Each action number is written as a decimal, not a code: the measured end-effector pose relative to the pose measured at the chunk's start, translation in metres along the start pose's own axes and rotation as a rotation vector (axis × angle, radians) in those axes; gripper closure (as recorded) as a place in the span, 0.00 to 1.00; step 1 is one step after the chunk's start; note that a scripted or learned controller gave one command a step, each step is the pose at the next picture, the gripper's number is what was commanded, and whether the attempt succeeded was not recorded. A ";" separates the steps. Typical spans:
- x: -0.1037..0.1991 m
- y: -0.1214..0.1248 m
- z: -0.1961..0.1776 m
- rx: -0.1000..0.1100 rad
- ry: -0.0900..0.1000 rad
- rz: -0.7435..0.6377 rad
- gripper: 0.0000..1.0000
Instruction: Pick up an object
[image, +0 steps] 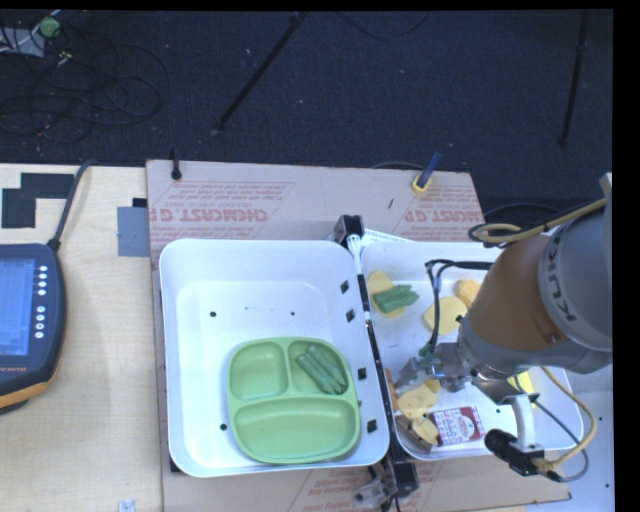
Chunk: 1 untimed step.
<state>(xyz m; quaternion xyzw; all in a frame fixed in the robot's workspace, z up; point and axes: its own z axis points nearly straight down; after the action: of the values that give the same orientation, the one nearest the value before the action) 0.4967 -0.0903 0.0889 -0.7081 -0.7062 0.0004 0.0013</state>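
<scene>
Objects for picking lie in the right bin (575, 395): a green leafy toy piece (394, 298) near its far left corner, yellow pieces (440, 316) a little to the right of it, more yellow pieces (417, 400) lower down, and a small white and red packet (459, 426) near the front wall. KUKA arm (535, 300) reaches in from the right and covers much of this bin, and its gripper (425, 372) is low among the yellow pieces on the left side, just beside them. How the tool is set I cannot tell, because the wrist hides it from above, and no object is seen lifted. Left bin (190, 300) holds a green divided plate (292, 402) with a green bean-like piece (321, 368) in its upper right compartment, well apart from the arm. My judgement is that the task is at the grasp stage: the approach is done, but the closing on a piece and the lift are left
</scene>
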 end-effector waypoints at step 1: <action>0.004 -0.007 0.000 -0.008 -0.004 0.003 0.00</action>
<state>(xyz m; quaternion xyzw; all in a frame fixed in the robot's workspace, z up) 0.4893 -0.0867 0.0892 -0.7092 -0.7050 -0.0009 -0.0030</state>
